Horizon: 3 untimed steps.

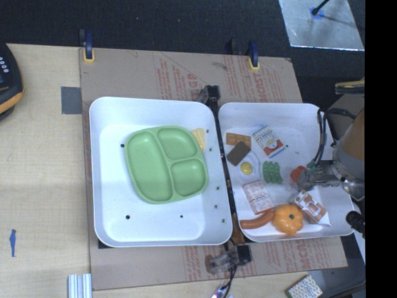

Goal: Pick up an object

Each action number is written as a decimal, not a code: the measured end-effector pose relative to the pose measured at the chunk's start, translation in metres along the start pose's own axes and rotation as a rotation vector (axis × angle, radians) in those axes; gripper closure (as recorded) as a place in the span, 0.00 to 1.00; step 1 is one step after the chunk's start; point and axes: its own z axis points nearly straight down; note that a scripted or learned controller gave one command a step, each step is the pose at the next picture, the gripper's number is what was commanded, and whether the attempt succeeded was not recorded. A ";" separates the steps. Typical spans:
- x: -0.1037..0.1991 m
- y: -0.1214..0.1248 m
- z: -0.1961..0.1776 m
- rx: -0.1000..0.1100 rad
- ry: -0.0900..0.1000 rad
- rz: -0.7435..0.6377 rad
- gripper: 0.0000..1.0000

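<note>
Here the gripper (pixel 310 177) sits low over the right side of the right bin (pixel 273 109), reaching in from the right edge of the view; whether it is apart or together cannot be told, as its tip is small and blurred. A small red object (pixel 298 173) lies just beside the tip, on its left; contact cannot be judged. Just below the gripper lies a red-and-white packet (pixel 311 208). Left of that, an orange fruit (pixel 288 219) rests near the bin's front wall, touching a sausage (pixel 255 220). Further left lie a pink-printed packet (pixel 257 196), a green piece (pixel 272 171), a yellow disc (pixel 247 168), a dark brown block (pixel 238 154), a tan block (pixel 238 139) and a blue-and-white card (pixel 268 141). The left bin (pixel 111 228) holds a green divided tray (pixel 166 163), with a pale yellow item (pixel 198 138) at the tray's upper right edge.
</note>
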 end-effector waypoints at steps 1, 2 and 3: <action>0.000 0.000 0.000 0.001 0.000 -0.001 0.00; 0.020 0.024 0.037 0.009 0.005 0.008 0.00; 0.065 0.089 0.034 0.007 0.008 0.005 0.00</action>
